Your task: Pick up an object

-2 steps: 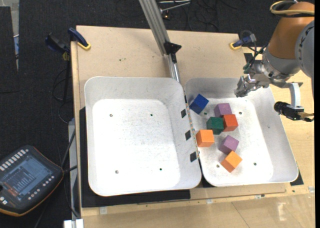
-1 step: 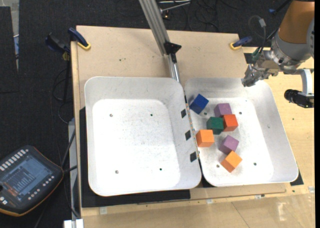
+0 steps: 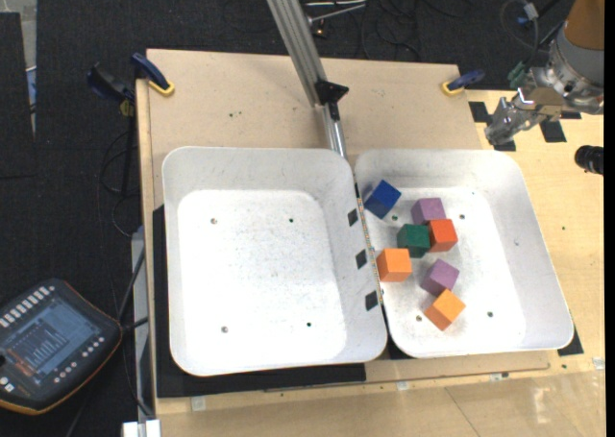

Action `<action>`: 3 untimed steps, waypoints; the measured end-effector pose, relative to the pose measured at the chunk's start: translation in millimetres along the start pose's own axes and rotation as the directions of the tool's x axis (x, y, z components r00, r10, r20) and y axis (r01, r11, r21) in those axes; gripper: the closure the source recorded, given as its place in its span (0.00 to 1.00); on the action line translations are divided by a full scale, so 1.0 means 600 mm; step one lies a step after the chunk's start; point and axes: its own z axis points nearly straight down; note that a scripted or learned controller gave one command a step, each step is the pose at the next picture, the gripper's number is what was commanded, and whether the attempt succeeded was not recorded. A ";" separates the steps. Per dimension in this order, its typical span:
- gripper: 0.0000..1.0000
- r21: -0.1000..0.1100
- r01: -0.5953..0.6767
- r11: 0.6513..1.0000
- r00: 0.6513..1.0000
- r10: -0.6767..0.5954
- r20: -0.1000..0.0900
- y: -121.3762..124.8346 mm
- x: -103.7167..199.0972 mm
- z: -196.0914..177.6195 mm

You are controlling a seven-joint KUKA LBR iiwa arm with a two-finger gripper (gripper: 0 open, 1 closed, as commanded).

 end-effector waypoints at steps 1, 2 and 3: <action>1.00 0.010 0.005 1.000 1.000 -0.005 -0.005 -0.017 0.103 0.019; 1.00 0.011 0.005 1.000 1.000 -0.005 -0.005 -0.047 0.181 0.023; 1.00 0.011 0.006 1.000 1.000 -0.006 -0.006 -0.074 0.280 0.025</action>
